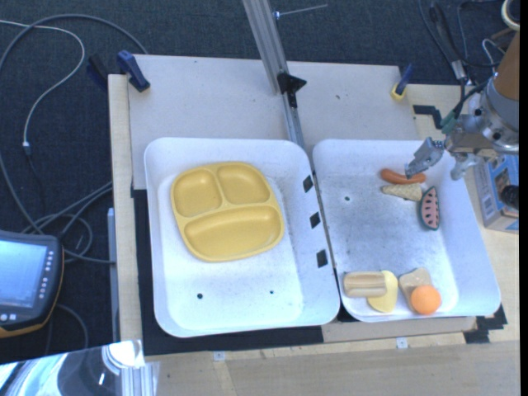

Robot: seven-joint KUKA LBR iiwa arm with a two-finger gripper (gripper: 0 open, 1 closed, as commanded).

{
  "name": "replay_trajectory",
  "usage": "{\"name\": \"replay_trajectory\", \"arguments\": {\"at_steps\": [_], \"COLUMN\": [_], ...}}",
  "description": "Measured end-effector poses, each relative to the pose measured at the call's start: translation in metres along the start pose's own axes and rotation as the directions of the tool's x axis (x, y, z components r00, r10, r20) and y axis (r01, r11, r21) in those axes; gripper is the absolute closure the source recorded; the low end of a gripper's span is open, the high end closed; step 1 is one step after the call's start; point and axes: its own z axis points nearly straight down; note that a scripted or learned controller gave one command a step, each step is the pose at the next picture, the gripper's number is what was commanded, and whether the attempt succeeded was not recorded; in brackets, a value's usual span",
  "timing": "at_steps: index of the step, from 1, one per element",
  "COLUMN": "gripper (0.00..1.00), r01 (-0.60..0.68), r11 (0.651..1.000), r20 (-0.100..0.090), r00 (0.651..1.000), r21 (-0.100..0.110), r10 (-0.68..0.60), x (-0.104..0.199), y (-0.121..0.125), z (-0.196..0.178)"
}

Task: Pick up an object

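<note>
Two shallow white bins sit side by side on the pale bench [214, 97], and no brand, label or writing can be read on anything here. The left bin [239, 304] has a speckled, matte floor and holds a smooth yellow plastic plate [228, 211], rounded at the corners and split into three compartments. The right bin [379, 229] is greyer and scuffed across its middle, and the small things lie toward its edges. Near its far right corner lie an orange sausage-shaped piece [403, 176], a tan wedge [403, 191] just beside it, and a watermelon slice [429, 208] with a dark rind. At its near edge sit a tan bread-like block [365, 284], a pale yellow rounded piece [383, 295] touching it, a beige cube [414, 280] and an orange ball [426, 300]. A metal post [266, 31] slants across the bench's far side, with blue clamps [132, 69] at the corners, cables on the dark floor and a screen at lower left. The gripper [443, 157] hangs at the right bin's far right edge, near the sausage-shaped piece, its fingers spread apart with nothing between them.
</note>
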Motion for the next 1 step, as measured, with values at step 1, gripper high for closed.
{"name": "replay_trajectory", "arguments": {"at_steps": [1], "gripper": [0.0], "r01": [0.0], "r11": [1.0], "r20": [0.0], "r00": [1.0], "r21": [0.0], "r10": [0.0], "x": [0.0], "y": [0.0], "z": [0.0]}}
